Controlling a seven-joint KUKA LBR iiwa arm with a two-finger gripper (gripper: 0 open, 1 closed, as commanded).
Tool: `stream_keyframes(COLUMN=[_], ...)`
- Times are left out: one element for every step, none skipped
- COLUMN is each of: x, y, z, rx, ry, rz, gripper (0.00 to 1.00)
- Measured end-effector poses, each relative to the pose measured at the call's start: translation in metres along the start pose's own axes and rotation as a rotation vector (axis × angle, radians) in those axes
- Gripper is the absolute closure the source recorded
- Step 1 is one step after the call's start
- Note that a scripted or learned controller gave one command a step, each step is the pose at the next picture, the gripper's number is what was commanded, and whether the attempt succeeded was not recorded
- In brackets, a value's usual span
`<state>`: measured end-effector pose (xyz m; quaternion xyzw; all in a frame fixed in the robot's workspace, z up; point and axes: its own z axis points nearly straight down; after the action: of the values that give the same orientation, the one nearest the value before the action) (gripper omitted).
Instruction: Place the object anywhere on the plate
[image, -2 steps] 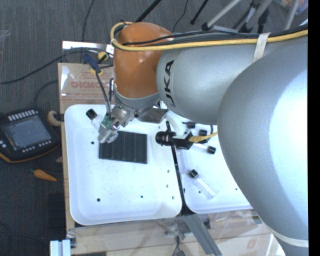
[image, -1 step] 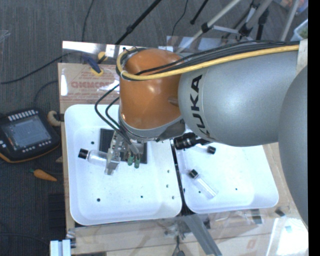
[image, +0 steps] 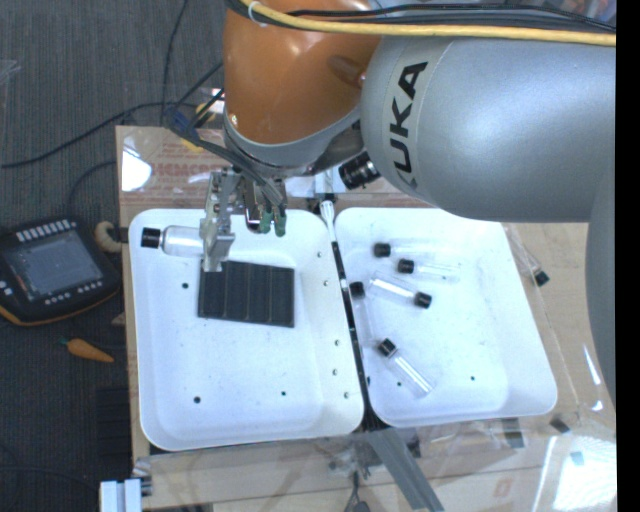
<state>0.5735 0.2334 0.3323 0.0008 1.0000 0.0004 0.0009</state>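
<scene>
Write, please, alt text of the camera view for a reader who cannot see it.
A grey and orange arm lowers its pincer to the top left edge of a dark ribbed plate in the left white bin, beside a clear vial with a black cap. The right white bin holds several more black-capped vials.
</scene>
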Motion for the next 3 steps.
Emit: stream_keyframes(x=[0.090,-0.001,0.063], y=[0.001,0.000,0.001], z=[0.049,0.026,0.013], rx=[0.000,0.000,-0.001], ry=[0.005,0.000,0.003], rz=[0.010,-0.218,-0.057], gripper=[1.00,1.00,1.00])
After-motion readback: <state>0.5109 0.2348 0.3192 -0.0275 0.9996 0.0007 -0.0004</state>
